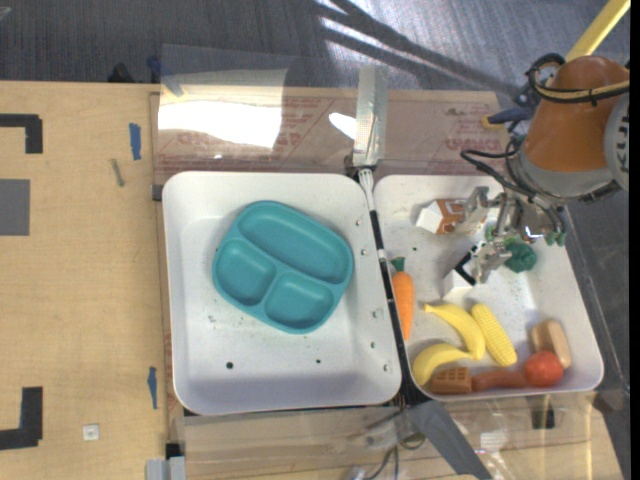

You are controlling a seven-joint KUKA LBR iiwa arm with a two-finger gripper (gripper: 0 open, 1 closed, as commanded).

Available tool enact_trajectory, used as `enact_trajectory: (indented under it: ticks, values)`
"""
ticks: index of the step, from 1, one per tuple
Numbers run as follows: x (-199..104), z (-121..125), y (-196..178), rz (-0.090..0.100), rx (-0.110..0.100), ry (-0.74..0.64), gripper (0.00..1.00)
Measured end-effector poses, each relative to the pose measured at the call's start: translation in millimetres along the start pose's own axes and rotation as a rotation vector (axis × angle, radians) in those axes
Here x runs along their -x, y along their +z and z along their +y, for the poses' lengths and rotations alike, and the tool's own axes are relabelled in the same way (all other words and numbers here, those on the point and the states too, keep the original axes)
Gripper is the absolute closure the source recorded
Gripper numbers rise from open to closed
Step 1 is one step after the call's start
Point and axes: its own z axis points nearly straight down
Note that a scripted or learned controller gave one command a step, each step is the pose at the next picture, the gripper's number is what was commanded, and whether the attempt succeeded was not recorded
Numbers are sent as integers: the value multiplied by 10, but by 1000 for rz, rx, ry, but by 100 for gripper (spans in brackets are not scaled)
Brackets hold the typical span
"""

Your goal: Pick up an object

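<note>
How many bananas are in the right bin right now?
2. One banana lies mid-bin beside the corn cob; the other banana curls just below it, against the waffle piece. More could be hidden under the gripper.

A single fixed camera looks down on the bench (pixel 70 268) from above at a slant, far enough off to take in both white bins whole. The left bin (pixel 200 368) sits mid-frame, the right bin (pixel 580 308) toward the right edge. The arm (pixel 575 118) enters from the far right. Grey floor shows beyond the far edge.
</note>
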Motion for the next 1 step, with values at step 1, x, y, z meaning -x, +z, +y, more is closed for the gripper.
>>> enact_trajectory:
  ticks: [1]
  values:
    - [-290,91,-43,-74,-17,-49,0]
